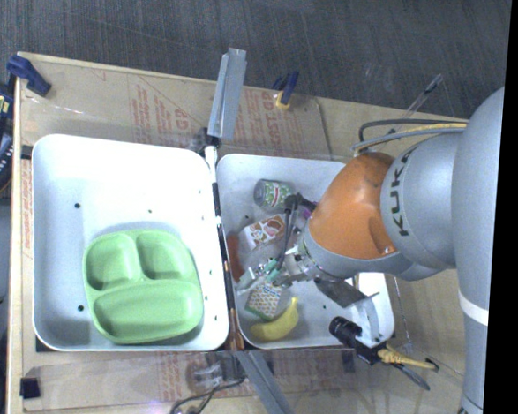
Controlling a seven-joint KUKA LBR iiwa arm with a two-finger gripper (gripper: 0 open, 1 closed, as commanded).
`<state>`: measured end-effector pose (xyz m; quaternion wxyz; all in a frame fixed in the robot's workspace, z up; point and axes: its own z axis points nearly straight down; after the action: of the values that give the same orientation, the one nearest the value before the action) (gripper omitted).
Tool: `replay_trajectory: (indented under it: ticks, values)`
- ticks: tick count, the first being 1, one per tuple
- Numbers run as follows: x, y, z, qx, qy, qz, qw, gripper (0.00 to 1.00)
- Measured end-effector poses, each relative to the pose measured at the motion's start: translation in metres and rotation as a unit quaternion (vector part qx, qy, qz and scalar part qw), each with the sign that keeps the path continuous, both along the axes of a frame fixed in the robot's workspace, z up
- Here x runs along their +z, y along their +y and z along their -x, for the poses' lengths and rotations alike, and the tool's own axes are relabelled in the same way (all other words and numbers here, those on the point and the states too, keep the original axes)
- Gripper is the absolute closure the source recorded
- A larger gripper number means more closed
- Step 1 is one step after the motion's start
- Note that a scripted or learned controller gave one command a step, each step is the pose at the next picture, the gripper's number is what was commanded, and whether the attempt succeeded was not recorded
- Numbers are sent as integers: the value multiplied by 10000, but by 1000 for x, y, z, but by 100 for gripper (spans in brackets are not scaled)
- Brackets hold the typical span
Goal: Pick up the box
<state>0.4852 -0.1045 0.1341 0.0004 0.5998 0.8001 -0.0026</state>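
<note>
— Where's the box?

— In the right bin (235, 169), at its left part — a small white and red box (262, 233) lying just near of a green can (273, 193).

— And the claw?

— The gripper (277, 269) is low in that same bin, just near and a little right of the box, close above a patterned packet (265, 299) and a banana (279, 323). Open or closed, I cannot tell — the orange band and clutter crowd it.

— Anything else?

— A green divided tray (143, 286) lies in the left bin (49, 231).
</note>
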Motion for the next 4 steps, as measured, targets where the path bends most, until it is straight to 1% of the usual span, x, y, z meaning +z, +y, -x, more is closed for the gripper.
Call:
replay_trajectory:
  ticks: [1,2,3,4]
  values:
    - [10,2,-1,48,-2,-1,10000,100]
    - [10,2,-1,50,-3,0,10000,0]
    - [-39,-9,7,-1200,-56,3,9928,0]
    - [-28,-9,5,-1165,-59,5,9932,100]
